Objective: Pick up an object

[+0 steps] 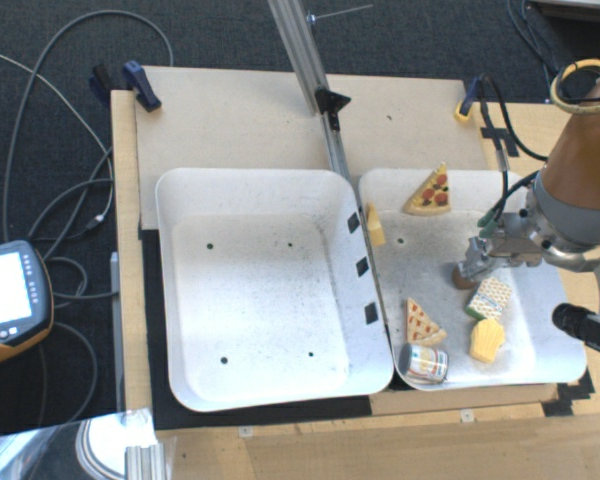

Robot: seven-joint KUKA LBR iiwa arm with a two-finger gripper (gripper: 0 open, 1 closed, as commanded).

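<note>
Just below pincer (472,266) (grip state unclear): patterned block (490,296), near touching.

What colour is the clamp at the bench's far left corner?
Blue; the clamp shows in the camera view, gripping the bench's edge.

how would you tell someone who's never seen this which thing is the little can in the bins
Start at the right-hand white bin, where the toys lie. Follow its near rim to the corner beside the left bin: the can lies there on its side. It is the one round, silvery item, just below a small pizza slice and left of the yellow corn.
</note>
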